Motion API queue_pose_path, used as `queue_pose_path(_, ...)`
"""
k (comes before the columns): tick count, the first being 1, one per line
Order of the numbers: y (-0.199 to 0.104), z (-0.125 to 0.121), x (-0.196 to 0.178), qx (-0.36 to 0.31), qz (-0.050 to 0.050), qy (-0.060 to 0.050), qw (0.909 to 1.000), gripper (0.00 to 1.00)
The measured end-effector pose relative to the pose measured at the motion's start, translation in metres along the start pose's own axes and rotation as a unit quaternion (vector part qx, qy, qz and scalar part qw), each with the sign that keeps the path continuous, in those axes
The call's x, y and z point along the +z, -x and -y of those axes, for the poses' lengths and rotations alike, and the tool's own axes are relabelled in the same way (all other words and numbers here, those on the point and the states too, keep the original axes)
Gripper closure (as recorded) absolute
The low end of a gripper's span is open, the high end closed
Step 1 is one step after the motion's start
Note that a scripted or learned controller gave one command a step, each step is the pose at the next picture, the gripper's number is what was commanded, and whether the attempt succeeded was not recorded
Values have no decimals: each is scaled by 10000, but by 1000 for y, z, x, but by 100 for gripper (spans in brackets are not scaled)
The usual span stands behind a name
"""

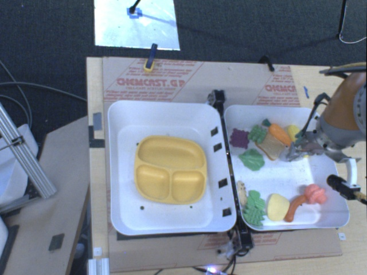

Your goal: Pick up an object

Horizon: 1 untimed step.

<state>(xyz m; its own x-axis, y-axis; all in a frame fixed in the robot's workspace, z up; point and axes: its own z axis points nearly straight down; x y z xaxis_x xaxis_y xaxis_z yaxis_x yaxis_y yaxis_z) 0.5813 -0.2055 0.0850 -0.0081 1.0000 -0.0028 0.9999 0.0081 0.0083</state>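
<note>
- Dark carpet surrounds a pale bench [57,153] covered by a cardboard sheet [189,76] printed with red lettering that reads "CHEMCAST G P"; a second red print toward the arm's side is partly cut off and reads much the same.
- Two white bins sit side by side on it: the left bin [123,153] holds a yellow divided plate [170,169], and the right bin [338,213] holds the toy food.
- The gripper [293,152] hangs low in the right bin, and the view is too small to tell whether it is spread or pressed together; nothing can be seen held.
- Just beside the gripper, toward the bin divider, lies a tan bread slice [270,148], with an orange carrot [280,133] touching it on the far side.
- Further that way are a purple grape bunch [239,137] and a green leaf [252,159].
- Nearer the camera than the gripper lie a pink-and-orange piece [307,198], a yellow piece [277,206] and a green leafy piece [254,206].
- Judgement: the bread slice is the likely target; a clean grasp would centre over its edge, away from the carrot, and close only once low enough.
- Crowding there risks nudging a neighbour instead.
</note>
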Motion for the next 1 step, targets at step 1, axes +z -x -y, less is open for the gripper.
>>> queue_pose_path(1, 1, 2, -11, -7, -2, -12, 10000, 100)
